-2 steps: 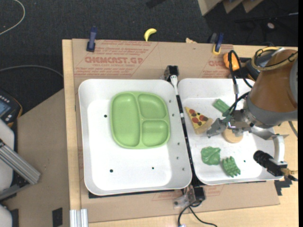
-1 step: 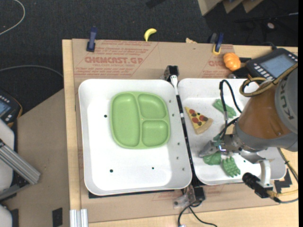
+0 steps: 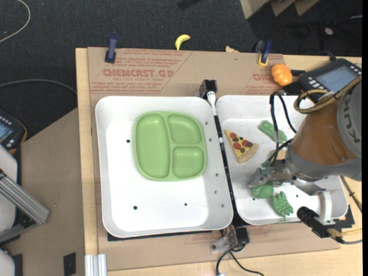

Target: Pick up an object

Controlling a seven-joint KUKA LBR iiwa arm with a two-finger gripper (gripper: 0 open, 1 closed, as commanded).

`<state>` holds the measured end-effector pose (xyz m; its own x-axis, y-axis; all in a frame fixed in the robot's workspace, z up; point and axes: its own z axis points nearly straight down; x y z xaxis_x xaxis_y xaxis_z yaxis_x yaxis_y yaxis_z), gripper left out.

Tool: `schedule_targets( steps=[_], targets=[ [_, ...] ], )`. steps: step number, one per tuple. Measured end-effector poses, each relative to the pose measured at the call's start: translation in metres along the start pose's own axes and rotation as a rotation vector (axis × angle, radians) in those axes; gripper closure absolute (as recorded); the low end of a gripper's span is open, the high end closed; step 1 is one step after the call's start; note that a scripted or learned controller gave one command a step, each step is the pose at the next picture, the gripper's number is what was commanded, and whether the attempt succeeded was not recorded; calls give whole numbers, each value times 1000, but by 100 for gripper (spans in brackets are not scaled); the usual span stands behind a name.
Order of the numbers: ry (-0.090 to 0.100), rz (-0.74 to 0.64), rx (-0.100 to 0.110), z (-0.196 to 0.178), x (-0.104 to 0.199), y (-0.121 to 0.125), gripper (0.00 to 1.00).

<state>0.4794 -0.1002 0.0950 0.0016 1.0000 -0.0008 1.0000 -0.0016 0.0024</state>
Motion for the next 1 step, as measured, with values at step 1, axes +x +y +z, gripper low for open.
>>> schedule_targets(
  steps=[1],
  targets=[
    [3,-15,-23,-164,81,99,100]
  ],
)
